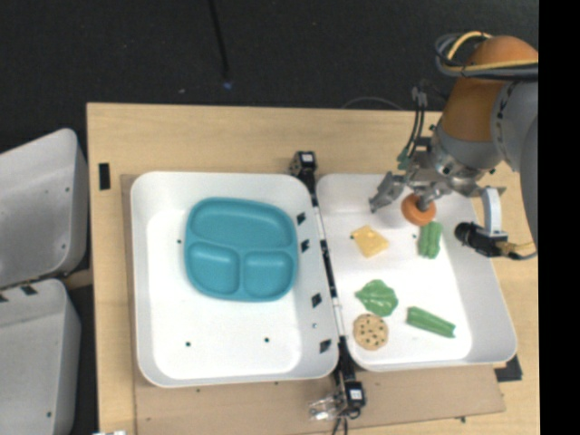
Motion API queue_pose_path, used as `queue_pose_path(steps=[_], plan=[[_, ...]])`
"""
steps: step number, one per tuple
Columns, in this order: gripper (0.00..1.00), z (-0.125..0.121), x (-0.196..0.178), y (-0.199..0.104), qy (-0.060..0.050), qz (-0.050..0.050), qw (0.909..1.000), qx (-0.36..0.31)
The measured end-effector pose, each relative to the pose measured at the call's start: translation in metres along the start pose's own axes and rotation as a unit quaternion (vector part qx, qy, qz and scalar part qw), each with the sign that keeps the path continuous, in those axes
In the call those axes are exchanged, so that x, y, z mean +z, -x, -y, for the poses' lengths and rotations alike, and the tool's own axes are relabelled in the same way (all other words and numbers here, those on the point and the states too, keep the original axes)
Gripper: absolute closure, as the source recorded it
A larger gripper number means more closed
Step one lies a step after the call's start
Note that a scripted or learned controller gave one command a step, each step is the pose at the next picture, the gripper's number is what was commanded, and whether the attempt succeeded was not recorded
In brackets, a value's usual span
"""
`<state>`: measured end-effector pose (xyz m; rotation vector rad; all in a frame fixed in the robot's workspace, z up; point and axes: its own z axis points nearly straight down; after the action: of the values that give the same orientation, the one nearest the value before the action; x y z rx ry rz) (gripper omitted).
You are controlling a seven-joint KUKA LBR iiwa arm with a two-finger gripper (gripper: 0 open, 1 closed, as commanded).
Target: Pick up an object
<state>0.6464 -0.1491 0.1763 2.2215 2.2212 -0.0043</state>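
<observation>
Now my pincer (410, 196) hangs spread above the orange ball (418, 209) in the right bin (489, 320) on the pale wooden bench (109, 143); beyond the bench, dark floor (272, 34).

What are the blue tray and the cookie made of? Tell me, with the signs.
Blue tray: likely molded plastic, matte, one even color with smooth rounded compartments.
Cookie: probably a plastic or rubber toy, tan with dark specks; the view is too coarse to tell.
</observation>
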Motion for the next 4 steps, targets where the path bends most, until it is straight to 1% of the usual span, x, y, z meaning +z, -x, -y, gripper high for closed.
queue_pose_path(steps=[1,2,3,4], plan=[[0.00,-0.005,0.045,0.007,0.000,0.000,1.0000,0.001],[0.00,-0.008,0.071,0.009,0.005,0.002,1.0000,0.001],[1.00,-0.010,0.056,0.010,0.010,0.003,0.9999,0.002],[1.00,-0.013,-0.009,0.014,0.005,0.000,1.0000,0.000]])
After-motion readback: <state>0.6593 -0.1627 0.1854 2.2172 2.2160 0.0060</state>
